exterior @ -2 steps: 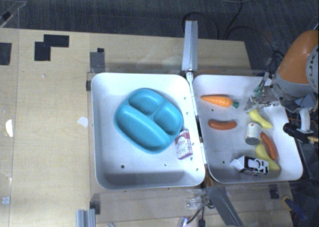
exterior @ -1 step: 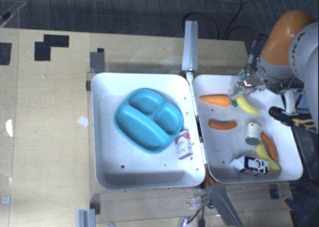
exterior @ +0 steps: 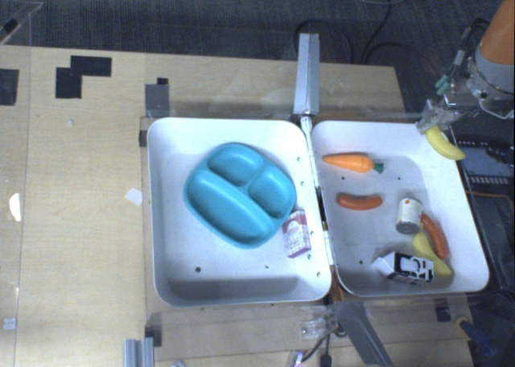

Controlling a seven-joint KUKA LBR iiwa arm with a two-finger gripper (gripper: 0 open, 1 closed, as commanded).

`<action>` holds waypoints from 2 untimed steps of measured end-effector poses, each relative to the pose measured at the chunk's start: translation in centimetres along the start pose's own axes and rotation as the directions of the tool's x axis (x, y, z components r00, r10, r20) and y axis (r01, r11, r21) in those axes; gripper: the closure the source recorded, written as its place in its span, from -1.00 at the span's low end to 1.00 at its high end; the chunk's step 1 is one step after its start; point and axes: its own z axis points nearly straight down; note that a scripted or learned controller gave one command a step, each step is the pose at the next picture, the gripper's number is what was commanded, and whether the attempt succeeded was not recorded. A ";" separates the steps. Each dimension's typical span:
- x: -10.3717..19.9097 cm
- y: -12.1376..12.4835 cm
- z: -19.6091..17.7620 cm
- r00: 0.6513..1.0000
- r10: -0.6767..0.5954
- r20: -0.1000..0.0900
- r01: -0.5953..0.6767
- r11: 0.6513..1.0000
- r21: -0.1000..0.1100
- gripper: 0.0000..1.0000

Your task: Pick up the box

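Note:
A small red and white box (exterior: pixel 297 233) lies in the left bin, against the lower right edge of the blue divided plate (exterior: pixel 240 192). A black and white box (exterior: pixel 410 267) lies near the front of the right bin. My gripper (exterior: pixel 432 120) is over the far right corner of the right bin, well away from both boxes. It is shut on the upper end of a yellow banana (exterior: pixel 445 144), which hangs down over the bin's rim.
The right bin (exterior: pixel 354 286) also holds a carrot (exterior: pixel 348 162), a sausage (exterior: pixel 359 201), a small can (exterior: pixel 409 213), a second sausage (exterior: pixel 434 236) and a yellow fruit (exterior: pixel 429 250). A metal post (exterior: pixel 306 76) stands behind the divide between the bins.

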 end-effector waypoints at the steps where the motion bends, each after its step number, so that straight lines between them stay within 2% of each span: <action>1: 3.9 0.0 0.8 0.999 -0.032 -0.001 0.032 0.999 0.002 1.00; 2: 4.8 -3.6 3.6 0.966 -0.260 -0.003 0.260 0.966 0.003 1.00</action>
